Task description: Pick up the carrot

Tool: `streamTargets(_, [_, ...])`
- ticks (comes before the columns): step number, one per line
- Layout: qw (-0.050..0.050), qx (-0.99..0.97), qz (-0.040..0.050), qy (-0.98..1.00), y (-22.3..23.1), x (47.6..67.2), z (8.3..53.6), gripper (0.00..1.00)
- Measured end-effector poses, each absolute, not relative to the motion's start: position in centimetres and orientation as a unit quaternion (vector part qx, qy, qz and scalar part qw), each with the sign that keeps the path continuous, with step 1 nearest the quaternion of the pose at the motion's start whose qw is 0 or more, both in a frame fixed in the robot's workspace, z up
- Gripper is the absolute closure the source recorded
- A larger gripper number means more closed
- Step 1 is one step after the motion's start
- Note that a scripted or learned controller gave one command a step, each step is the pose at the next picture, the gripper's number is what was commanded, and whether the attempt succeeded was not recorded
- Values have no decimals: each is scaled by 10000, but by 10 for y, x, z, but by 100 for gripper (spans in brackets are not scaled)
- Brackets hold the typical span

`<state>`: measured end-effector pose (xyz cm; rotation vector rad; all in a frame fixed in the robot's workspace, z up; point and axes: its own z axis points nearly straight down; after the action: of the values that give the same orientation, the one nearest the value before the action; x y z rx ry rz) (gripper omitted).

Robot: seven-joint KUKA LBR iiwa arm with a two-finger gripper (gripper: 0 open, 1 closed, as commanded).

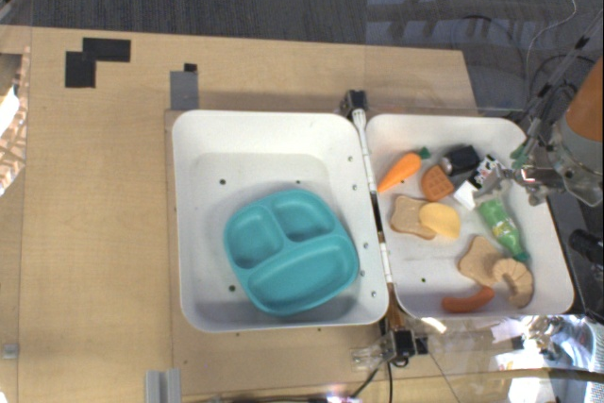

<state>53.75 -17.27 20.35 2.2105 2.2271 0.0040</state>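
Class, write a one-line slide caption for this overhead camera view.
Carrot lies in the right bin among toy foods; gripper hovers at the bin's right side; teal tray sits in the left bin.

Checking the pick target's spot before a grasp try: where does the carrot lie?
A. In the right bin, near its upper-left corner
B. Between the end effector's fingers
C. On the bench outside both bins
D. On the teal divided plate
A: the carrot lies on the right bin's floor near the upper-left corner, apart from the teal divided plate in the left bin.

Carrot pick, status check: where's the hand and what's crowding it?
Hand at right bin's far right edge, holding nothing. Carrot untouched, upper left of that bin. Round cookie close beside it, bread slice below.
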Motion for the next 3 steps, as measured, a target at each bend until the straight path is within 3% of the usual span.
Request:
streamTargets(1, [20,7393,33,6733,-114,570,214,0])
streamTargets(2, [6,6421,11,7666,-86,588,139,0])
streamTargets(3, [124,6935,69,7203,-95,638,96,0])
